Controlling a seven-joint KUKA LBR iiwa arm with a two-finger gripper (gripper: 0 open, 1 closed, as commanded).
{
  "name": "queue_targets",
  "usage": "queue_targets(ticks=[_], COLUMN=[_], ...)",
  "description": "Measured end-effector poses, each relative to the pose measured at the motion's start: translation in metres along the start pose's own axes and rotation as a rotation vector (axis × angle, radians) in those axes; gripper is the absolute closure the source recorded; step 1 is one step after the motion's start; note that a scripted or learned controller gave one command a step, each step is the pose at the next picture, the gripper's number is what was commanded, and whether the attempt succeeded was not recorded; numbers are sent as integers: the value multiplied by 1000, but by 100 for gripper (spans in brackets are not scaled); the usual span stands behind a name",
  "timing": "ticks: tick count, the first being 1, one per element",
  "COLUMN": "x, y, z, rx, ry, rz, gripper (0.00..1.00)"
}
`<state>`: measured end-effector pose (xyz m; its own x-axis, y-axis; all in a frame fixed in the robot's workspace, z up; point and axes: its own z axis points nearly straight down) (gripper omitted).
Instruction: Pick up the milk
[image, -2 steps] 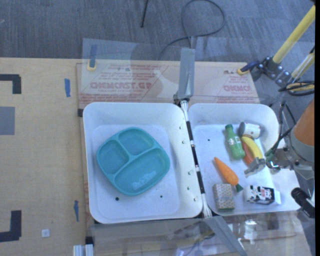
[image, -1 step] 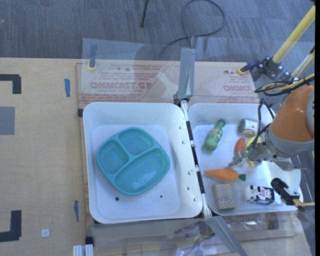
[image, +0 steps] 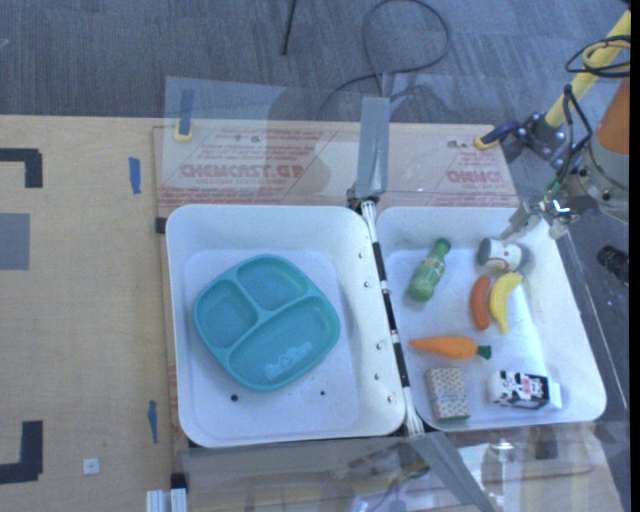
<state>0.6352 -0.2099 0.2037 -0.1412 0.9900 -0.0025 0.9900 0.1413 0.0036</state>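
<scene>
While the small black-and-white milk carton (image: 521, 389) lies in the right white bin's (image: 583, 330) near corner, well apart from the grey gripper (image: 537, 213), jaws state unclear, wall contact could spoil the grasp.

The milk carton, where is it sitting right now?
The milk carton lies in the near right corner of the right bin, just right of the tan block and below the banana.

A teal plate (image: 265, 322), green bottle (image: 428, 270), orange carrot (image: 447, 346), yellow banana (image: 504, 298), and black-and-white cow-patterned milk (image: 522, 389).
</scene>
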Motion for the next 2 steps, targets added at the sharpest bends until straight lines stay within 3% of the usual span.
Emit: queue_targets(ticks=[1, 2], x=[-13, 15], y=[17, 9], z=[-34, 110], rx=[0, -1], ry=[0, 0], rz=[-36, 16], gripper=[0, 0])
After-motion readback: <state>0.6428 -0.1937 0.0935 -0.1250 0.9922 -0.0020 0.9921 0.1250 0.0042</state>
